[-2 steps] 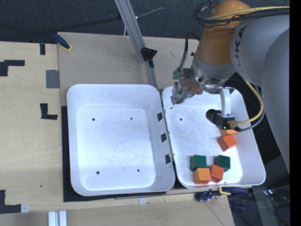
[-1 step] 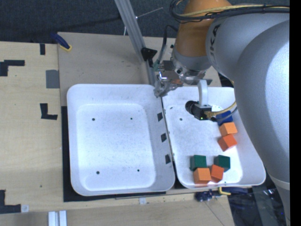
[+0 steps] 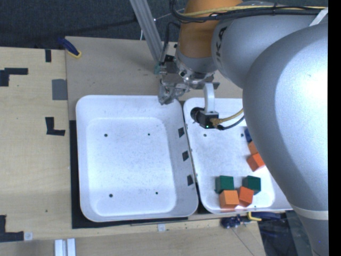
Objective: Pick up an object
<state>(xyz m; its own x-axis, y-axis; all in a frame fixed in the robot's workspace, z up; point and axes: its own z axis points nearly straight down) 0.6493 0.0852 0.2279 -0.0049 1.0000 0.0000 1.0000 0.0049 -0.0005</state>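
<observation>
a: while hanging over the far right corner of the left bin (image 3: 85,143), gripper (image 3: 168,97) pointing down at the rim, nothing visible between its tips. too dark and small up there to judge the gap, so cannot tell wide or narrow.

b: copy. over in the right bin (image 3: 213,153), blocks bunched at the near end: green block (image 3: 224,183) just behind an orange block (image 3: 229,198), second orange block (image 3: 245,195) touching it, second green block (image 3: 252,183) beside that.

a: further back by the right wall, another orange block (image 3: 255,161), with a sliver of blue (image 3: 248,136) behind it, half hidden by the grey arm (image 3: 287,105).

b: any lettering?

a: some marks on the arm near the orange band (image 3: 205,23), too foreshortened to read. elsewhere just black tape marks (image 3: 53,126) on the bench (image 3: 32,159).
</observation>
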